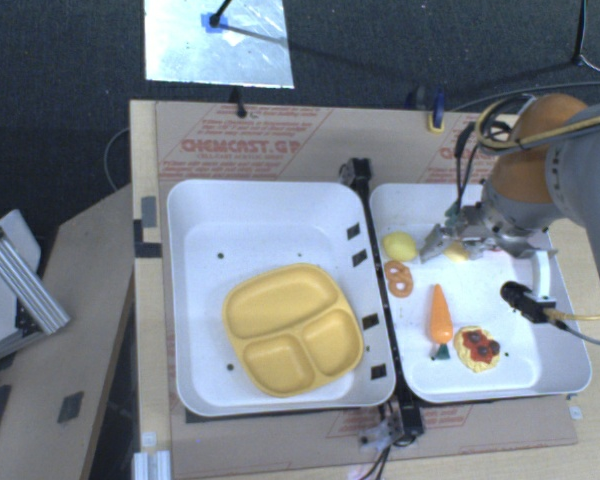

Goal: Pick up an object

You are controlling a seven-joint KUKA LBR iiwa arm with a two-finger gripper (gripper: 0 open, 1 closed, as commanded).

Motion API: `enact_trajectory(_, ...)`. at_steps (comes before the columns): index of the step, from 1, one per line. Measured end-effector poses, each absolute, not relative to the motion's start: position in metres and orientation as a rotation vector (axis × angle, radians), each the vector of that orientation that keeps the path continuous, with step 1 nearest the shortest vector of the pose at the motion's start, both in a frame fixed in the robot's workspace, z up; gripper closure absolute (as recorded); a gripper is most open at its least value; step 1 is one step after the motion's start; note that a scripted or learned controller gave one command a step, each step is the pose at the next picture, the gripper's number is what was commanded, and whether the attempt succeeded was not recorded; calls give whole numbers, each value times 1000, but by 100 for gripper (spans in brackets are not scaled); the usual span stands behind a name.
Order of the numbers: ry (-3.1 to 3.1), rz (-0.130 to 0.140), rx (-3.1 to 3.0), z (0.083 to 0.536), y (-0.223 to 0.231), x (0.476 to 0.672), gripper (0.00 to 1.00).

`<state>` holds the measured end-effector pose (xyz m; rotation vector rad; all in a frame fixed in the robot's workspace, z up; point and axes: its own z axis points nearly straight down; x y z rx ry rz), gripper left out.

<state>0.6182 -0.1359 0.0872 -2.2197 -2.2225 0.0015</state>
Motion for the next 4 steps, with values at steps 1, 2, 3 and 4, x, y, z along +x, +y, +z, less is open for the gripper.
enact_trajectory(1, -2224, -1, -2221, 85, -136, 619, 0)
enact_trajectory(2, -2225, -5, -2223, 97, -136, 620, 100)
enact_trajectory(3, -2229, -5, -2220, 153, -130, 614, 100)
enact_trajectory(4, -2230, -5, -2221, 198, -131, 612, 100)
